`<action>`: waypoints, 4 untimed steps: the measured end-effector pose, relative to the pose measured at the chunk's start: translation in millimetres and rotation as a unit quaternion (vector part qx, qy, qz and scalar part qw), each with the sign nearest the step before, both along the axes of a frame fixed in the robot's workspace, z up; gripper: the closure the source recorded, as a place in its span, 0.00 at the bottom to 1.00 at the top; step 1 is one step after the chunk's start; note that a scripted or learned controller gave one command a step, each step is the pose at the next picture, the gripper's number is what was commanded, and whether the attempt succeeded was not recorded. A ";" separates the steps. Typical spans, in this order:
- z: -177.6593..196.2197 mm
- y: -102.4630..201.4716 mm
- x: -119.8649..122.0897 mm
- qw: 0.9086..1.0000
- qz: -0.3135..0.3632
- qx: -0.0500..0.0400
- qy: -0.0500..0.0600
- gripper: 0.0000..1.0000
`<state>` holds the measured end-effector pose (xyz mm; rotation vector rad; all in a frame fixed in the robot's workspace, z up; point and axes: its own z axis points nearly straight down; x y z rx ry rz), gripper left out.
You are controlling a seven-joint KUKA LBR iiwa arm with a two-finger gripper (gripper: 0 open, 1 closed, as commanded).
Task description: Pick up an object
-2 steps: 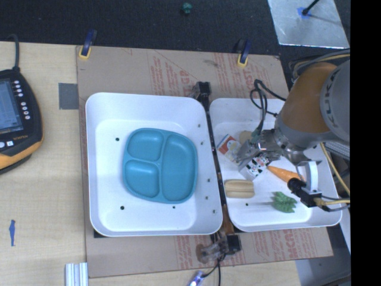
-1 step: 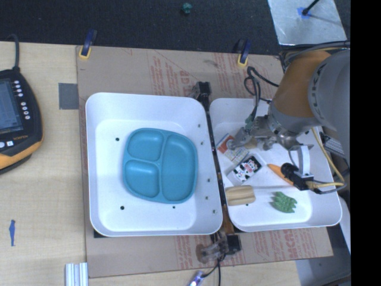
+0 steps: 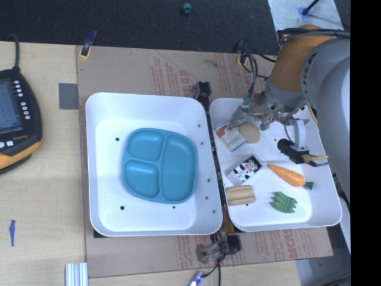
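A: What takes up the most room?

B: The arm (image 3: 321, 64), grey with its orange band, reaches in from the right over the far end of the right bin (image 3: 321, 204). The left bin (image 3: 98, 159) sits beside it, their long sides nearly touching.

A: And inside the left one?

B: A blue divided plate (image 3: 159, 165), lying flat near the middle. Off the cardboard, at the left edge of the bench, rests a handheld controller (image 3: 15, 118).

A: Where is the gripper (image 3: 255, 117)?

B: Low over the far left part of the right bin. From this slant I cannot tell whether it is open or closed, nor whether it has hold of anything.

A: What is there to pick up?

B: All of it lies in the right bin. An orange carrot (image 3: 287, 174) lies slanted near the centre. A tan wooden block (image 3: 240, 195) is at the near left, and a black-and-white card (image 3: 245, 168) lies just beyond it. A small red-and-white packet (image 3: 232, 138) sits by the left wall, just beside a tan round piece (image 3: 252, 134), both right under the gripper. A green leafy piece (image 3: 284, 202) lies near the carrot, toward the front.
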<state>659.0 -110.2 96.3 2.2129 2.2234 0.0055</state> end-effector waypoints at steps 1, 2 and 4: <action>-0.2 4.9 -0.6 1.000 0.000 -0.001 0.001 0.00; -0.2 7.7 -0.7 1.000 0.000 -0.001 0.001 0.00; 4.7 17.5 -2.7 1.000 0.001 0.000 0.004 0.00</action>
